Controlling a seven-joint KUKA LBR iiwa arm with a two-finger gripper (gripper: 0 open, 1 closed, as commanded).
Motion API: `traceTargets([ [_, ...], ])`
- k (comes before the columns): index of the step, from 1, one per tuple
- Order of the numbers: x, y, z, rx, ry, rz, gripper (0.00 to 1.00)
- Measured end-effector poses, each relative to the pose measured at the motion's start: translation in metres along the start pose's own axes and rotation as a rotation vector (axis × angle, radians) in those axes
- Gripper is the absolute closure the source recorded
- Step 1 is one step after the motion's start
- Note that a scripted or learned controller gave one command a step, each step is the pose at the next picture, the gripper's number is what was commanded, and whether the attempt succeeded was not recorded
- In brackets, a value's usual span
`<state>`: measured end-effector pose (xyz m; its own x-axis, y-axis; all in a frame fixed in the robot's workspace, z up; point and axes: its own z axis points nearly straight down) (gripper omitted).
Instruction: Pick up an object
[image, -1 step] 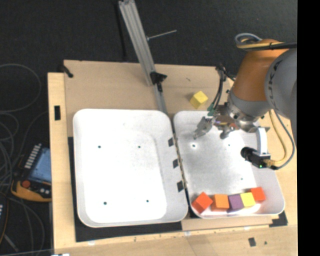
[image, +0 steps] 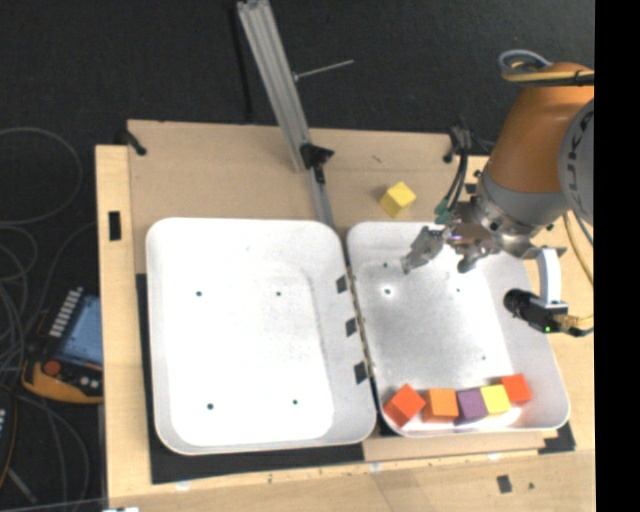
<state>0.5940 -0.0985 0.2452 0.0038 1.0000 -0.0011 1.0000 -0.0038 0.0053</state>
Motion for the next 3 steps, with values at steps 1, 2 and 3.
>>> traceTargets([
  [1, 0.051, -0.046, 0.026, 0.008, 0.002, -0.009, 0.0],
  [2, 0.089, -0.099, 0.003, 0.005, 0.003, -0.01, 0.0],
  [3, 0.041, -0.071, 0.051, 0.008, -0.002, 0.001, 0.0],
])
